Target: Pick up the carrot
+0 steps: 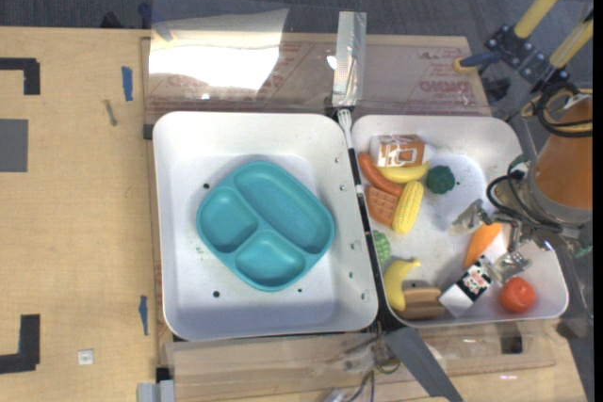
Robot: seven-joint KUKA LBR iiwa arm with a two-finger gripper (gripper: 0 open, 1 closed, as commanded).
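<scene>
Your carrot (482, 241) lies in the right-hand bin (490, 138), toward its right side, tilted with the pale tip pointing down-left. The gripper (513, 251) sits just beside it, on its right, low over the bin floor. I cannot tell whether the jaws are spread or pressed together, and nothing shows the carrot between them, so treat it as not yet held.

Mind the crowding. A small black-and-white carton (474, 281) lies touching or nearly touching the carrot's lower end, and a tomato (517, 295) sits just below the gripper. Aim for the thick orange upper half of the carrot, well away from the carton, and set the jaws across its narrow width, not along its length, since it will likely roll or skid if caught endwise.

The broccoli (440, 179), corn (409, 206) and banana (399, 273) are well apart to the left and should not interfere. Close squarely, then lift straight up and check that the carrot comes with you. The teal plate (266, 223) in the left bin (188, 155) plays no part here.
</scene>
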